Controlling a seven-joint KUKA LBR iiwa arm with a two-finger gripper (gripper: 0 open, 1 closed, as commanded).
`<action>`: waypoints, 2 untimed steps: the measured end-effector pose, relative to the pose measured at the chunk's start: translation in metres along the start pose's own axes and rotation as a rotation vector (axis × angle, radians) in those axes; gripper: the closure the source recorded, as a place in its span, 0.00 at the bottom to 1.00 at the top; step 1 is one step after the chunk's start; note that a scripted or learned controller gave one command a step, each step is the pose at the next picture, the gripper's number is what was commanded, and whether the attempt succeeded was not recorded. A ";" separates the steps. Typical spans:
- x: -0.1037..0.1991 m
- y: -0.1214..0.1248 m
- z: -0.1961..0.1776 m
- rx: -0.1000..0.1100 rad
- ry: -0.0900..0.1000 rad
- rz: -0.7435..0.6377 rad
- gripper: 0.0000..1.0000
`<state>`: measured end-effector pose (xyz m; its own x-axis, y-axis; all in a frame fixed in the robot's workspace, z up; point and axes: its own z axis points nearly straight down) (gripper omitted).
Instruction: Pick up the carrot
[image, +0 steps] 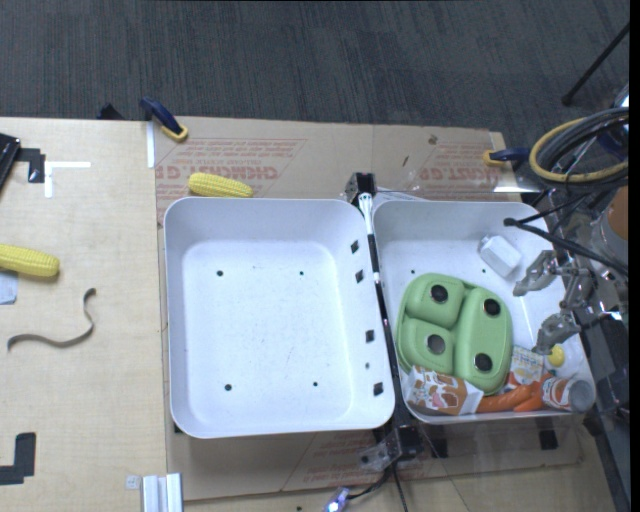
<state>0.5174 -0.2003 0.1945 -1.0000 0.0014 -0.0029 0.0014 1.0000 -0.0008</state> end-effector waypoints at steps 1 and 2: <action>-0.077 0.067 0.088 -0.001 -0.010 -0.105 0.00; -0.144 0.103 0.097 0.000 -0.007 -0.119 0.00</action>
<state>0.6616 -0.0973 0.0983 -0.9930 -0.1174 -0.0099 -0.1174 0.9931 -0.0012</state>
